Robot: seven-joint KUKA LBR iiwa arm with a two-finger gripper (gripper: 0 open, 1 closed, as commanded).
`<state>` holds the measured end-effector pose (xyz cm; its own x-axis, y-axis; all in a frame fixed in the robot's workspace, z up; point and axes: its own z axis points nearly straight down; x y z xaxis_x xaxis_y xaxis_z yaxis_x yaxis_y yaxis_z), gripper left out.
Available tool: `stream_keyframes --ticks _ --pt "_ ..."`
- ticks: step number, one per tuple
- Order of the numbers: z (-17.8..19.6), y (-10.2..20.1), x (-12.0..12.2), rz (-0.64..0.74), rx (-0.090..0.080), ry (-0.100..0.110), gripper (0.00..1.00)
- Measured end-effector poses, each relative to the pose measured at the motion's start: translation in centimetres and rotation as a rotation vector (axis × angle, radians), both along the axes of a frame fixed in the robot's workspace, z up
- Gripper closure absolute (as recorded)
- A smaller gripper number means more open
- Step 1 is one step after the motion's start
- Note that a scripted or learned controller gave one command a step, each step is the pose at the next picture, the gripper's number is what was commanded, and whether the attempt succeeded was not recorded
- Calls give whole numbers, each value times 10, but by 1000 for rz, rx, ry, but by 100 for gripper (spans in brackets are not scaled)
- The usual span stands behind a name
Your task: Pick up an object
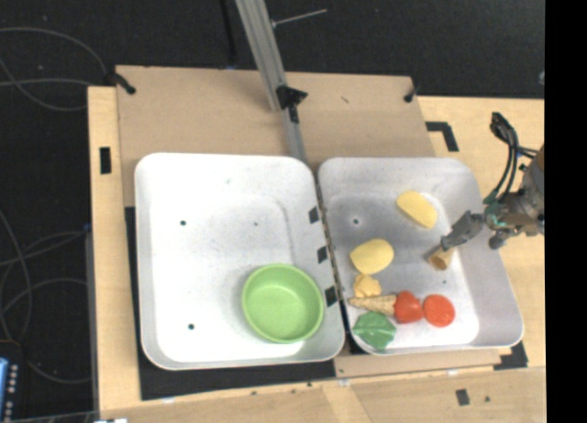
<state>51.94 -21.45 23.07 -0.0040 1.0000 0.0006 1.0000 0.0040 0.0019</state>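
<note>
The pale wooden desk (229,118) is carrying two shallow white plastic bins side by side. The left white bin (211,219) is holding a round lime-green plastic bowl (282,303), sitting near its lower right corner. The right white bin (385,187) is holding the small items: a yellow oval toy (417,209) lying toward the upper middle, a second yellow rounded toy (371,255) resting nearer the bin's left wall, and below it a smaller yellow piece (366,285). Along the lower edge a tan cone-shaped piece (372,302) is lying beside two red rounded toys (424,308), with a green leafy toy (373,329) just below the cone. The robot arm is reaching in low from the right, its wrist hanging over the right bin's right rim. Its dark gripper (443,254) is pointing down and leftward into the bin, its tip sitting over a small tan object (439,260); whether the fingers are spread or closed cannot be told here.
</note>
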Motion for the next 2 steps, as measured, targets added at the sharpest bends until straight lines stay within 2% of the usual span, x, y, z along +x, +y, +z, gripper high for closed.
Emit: stream_keyframes --ticks 1,2 --pt "0 0 0 0 0 0 0" --pt "-43 -2 -5 -5 -2 5 0"
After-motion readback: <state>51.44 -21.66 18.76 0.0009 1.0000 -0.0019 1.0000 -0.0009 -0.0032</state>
